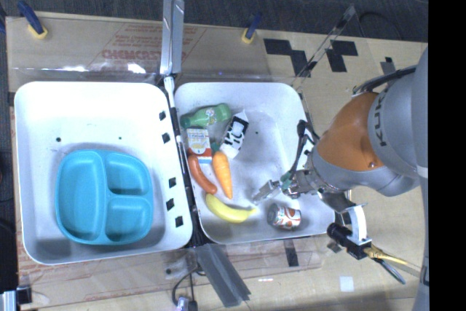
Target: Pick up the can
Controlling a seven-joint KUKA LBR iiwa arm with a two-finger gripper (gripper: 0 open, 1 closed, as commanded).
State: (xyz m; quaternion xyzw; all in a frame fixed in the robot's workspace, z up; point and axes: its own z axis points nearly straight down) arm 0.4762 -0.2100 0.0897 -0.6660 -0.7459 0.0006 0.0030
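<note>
Near the right bin's (pixel 287 95) front edge, the can (pixel 284 216) lies on its side, long axis roughly left-right, its silver end seeming to face left, though that's blurry. Gripper (pixel 271 188) sits just above and left of it, fingers slightly apart, nothing between them, not touching the can. Banana (pixel 228 210) lies left of the can; carrot (pixel 222 172) and a sausage-like piece (pixel 200 172) lie beside the divider. Green pouch (pixel 206 116) and black-white carton (pixel 234 134) are further back. Left bin (pixel 44 102) holds a blue divided tray (pixel 105 196).
</note>
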